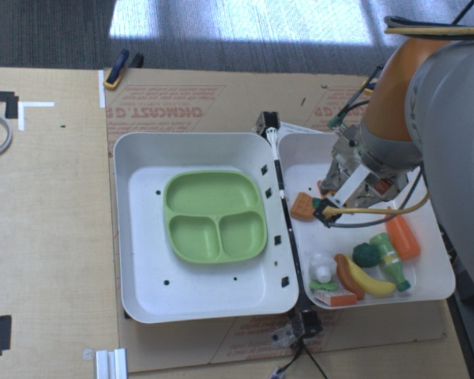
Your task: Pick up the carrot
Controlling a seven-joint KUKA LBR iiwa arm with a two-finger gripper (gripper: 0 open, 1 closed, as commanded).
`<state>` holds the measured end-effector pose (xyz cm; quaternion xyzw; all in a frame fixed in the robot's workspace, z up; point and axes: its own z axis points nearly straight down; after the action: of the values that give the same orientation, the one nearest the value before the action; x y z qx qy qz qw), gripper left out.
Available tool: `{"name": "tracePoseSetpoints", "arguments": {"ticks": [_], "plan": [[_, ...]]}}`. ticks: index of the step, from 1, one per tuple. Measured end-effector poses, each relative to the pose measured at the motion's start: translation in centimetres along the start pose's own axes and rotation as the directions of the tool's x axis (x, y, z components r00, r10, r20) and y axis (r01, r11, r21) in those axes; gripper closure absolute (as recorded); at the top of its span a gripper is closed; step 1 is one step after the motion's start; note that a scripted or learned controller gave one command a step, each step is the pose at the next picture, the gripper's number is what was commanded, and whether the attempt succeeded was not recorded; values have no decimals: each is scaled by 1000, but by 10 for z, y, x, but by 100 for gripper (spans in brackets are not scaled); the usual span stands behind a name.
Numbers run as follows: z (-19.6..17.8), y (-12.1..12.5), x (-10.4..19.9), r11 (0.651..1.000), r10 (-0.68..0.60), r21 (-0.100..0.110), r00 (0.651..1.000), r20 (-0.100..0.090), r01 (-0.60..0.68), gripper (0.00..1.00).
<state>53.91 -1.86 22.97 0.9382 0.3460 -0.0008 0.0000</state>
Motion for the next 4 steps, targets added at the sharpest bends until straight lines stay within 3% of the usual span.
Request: {"name": "tracePoseSetpoints", "arguments": {"ticks": [1,2,3,4], "plan": [[38,8,-21,877,480,1,877,0,-480,100],[38,8,-21,877,480,1,877,0,-480,0],[38,-60,-23,956,293,2,956,0,-293,0],[38,-60,-23,956,293,2,956,0,-293,0]]}}
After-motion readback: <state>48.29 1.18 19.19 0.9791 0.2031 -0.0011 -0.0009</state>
